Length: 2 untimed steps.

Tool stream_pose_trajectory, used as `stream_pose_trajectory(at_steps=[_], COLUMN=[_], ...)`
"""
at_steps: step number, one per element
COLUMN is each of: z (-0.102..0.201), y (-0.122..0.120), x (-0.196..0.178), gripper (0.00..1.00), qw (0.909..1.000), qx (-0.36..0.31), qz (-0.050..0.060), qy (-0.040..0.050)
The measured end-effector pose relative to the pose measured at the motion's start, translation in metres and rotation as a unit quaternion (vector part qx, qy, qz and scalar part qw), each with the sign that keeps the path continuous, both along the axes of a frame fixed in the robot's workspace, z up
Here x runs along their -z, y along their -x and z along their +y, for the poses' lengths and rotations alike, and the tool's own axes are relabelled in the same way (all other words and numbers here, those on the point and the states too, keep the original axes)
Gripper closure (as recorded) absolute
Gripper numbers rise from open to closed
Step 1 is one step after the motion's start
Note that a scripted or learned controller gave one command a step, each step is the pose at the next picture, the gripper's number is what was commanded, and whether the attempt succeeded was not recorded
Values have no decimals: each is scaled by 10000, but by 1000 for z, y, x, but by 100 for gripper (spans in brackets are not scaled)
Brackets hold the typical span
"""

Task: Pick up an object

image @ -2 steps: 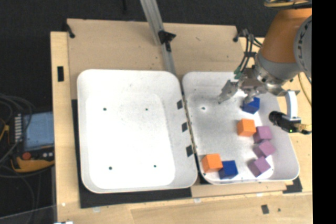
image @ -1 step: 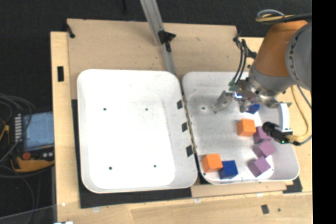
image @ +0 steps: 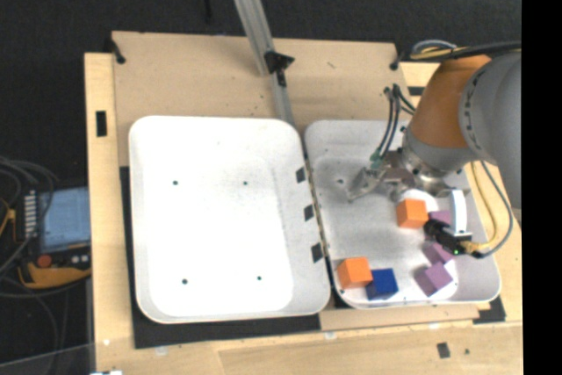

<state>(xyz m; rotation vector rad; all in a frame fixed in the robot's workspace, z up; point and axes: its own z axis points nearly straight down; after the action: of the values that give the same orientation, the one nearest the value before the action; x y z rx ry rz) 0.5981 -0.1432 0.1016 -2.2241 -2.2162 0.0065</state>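
My gripper (image: 367, 181) hangs low over the upper middle of the right bin (image: 338, 145), on the end of the grey arm with its orange band (image: 443, 105). An orange block (image: 411, 213) lies just to the gripper's lower right, apart from it. A second orange block (image: 355, 271) and a blue block (image: 382, 284) sit side by side at the bin's front edge. Purple blocks (image: 434, 278) lie at the front right, another (image: 436, 252) just above them. Nothing shows in the gripper's grasp.
The left bin (image: 215, 215) is bare white with a few small dark dots. A slanted metal rail (image: 250, 9) runs down to the gap between the bins. Cables and a black connector (image: 448, 234) trail off the wrist over the right bin's right side.
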Motion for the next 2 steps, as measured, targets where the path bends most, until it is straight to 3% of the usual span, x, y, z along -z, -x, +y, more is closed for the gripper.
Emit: stream_pose_trajectory(at_steps=[1, 2], z=[-1, -6], y=[-3, -5], x=[-14, -79], gripper=[100, 100], qw=[10000, 10000], qx=[40, 21], qz=[-48, -61], qy=[-8, 2])
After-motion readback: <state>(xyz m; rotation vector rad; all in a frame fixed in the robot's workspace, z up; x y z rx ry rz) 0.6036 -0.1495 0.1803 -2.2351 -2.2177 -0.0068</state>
